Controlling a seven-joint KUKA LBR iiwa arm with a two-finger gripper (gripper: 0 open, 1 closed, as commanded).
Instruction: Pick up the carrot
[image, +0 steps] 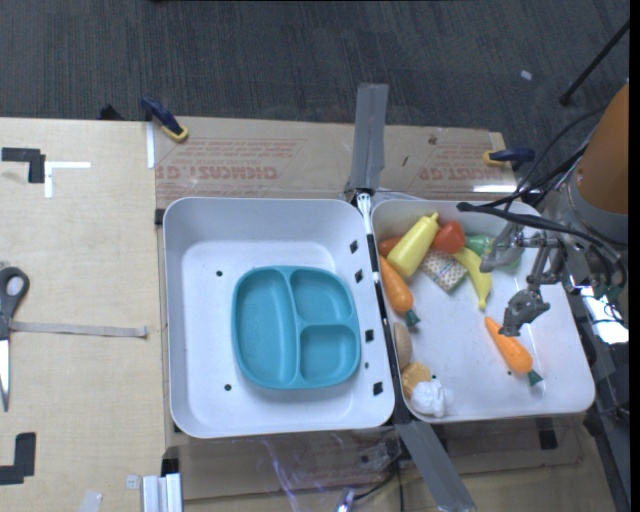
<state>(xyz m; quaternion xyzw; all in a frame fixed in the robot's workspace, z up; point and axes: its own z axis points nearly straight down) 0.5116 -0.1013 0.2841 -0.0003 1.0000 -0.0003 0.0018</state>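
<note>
Two orange carrots lie in the right bin (560, 395). One carrot (511, 350) lies toward the bin's right side, green end pointing to the front right. The other carrot (397, 288) rests against the left wall beside a yellow bottle (415, 243). My gripper (510, 280) hangs over the right part of this bin, just above the right carrot. It is open and nothing is between its fingers. The lower fingertip (520, 312) is close to the carrot's thick end.
The right bin also holds a red tomato (450, 237), a yellow banana (478, 276), a green item (480, 243), a cracker (441, 270) and a white lump (430, 398). A blue divided plate (297, 327) sits in the left bin (190, 300). Scissors (10, 300) lie far left.
</note>
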